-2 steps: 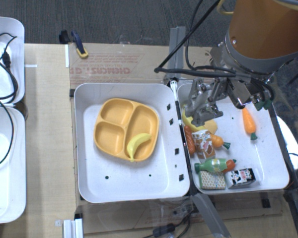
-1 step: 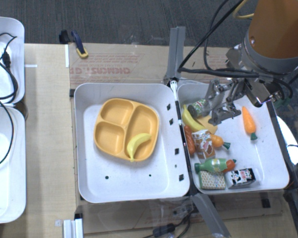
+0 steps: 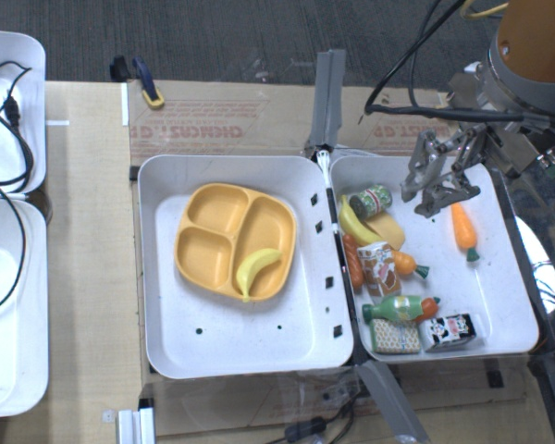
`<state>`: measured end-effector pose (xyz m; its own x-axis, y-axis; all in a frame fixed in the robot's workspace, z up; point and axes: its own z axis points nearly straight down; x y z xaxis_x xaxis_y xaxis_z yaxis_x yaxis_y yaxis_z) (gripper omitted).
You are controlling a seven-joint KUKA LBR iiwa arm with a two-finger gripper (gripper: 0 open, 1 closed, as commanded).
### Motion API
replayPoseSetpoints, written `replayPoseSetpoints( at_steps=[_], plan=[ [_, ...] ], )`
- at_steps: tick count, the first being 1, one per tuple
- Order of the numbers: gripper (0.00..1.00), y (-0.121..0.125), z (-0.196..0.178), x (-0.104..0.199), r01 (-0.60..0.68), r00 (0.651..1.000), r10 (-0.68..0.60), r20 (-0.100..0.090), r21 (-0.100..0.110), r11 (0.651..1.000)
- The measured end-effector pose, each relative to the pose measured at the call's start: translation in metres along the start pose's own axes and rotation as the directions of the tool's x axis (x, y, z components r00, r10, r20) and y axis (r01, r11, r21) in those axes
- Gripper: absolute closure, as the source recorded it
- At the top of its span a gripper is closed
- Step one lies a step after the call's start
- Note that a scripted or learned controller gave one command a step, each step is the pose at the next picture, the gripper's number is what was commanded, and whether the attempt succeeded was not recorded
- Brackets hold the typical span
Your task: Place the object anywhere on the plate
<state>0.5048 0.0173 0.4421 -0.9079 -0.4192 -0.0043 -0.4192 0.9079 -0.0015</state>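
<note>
While the gripper [image 3: 437, 191] hangs over the right bin [image 3: 509, 326], nothing shows between its fingers, and whether they are spread or closed I cannot tell.

Just beside it lies a carrot [image 3: 462, 229], apart from the crowd of toys at the bin's left: a can [image 3: 372, 199], a yellow banana [image 3: 354, 224], a carton [image 3: 379, 268], a green bottle [image 3: 400, 309] and a milk box [image 3: 450, 330]. A grab into that crowd could nudge neighbours or close on two at once; the carrot looks the safer pick. One banana [image 3: 256, 268] already sits in the plate [image 3: 222, 213], in its lower right compartment, in the left bin [image 3: 162, 340]. Cardboard [image 3: 222, 123] covers the bench, dark carpet [image 3: 213, 17] lies behind, and cables [image 3: 425, 35] trail near the arm, a possible snag.
</note>
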Motion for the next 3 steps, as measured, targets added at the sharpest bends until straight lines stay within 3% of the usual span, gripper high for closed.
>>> replayPoseSetpoints(
  at_steps=[1,2,3],
  plan=[
    [1.00,0.052,0.069,-0.024,0.321,0.947,-0.321,-0.001,-0.003,0.947],
    [1.00,0.002,0.000,0.001,0.460,0.888,-0.460,0.001,-0.001,0.888],
    [1.00,0.077,0.022,-0.014,0.603,0.798,-0.603,0.000,-0.003,0.798]
  ],
)
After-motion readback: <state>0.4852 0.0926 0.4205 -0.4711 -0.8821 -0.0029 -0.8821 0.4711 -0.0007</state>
